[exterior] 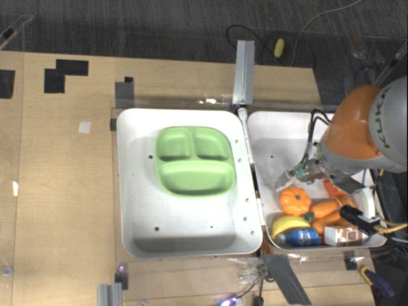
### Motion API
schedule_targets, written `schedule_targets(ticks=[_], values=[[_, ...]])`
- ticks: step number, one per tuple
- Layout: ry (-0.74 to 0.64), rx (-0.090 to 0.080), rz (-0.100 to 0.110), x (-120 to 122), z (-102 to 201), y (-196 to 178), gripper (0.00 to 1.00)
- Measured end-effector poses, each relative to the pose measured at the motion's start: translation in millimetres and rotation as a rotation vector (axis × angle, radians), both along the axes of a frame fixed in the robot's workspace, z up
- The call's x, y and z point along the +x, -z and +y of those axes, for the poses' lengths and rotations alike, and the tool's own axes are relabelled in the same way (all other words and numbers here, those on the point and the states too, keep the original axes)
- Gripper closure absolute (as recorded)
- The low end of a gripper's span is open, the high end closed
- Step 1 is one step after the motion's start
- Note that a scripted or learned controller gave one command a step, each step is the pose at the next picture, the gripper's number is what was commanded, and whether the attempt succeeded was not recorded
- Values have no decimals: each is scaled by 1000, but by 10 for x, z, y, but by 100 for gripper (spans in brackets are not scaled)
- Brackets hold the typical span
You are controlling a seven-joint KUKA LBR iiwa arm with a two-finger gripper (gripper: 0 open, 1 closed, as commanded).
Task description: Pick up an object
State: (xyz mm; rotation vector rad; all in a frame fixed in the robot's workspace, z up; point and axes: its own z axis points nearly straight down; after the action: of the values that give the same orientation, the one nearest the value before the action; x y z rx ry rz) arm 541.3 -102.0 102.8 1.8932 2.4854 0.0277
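My gripper [301, 172] hangs low inside the right bin [274, 139], just above and slightly right of a small orange pumpkin [295, 201]. I cannot see anything held in it. Toys crowd the front of this bin. A yellow banana [287, 224] lies in front of the pumpkin, with a blue can [303, 237] on its side by the front wall. An orange carrot [327, 209] and a white bottle with a brown label [345, 236] lie to the right. The arm hides part of the bin's right side.
The left bin [137, 171] holds a green divided plate [194, 160] near its middle. A metal post [244, 75] stands behind the wall where the two bins meet. The back half of the right bin is bare white floor.
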Motion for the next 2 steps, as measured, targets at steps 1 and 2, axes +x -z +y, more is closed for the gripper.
schedule_targets(ticks=[1,2], values=[[118,-3,3,-217,77,116,0],[115,-1,-1,-200,90,13,100]])
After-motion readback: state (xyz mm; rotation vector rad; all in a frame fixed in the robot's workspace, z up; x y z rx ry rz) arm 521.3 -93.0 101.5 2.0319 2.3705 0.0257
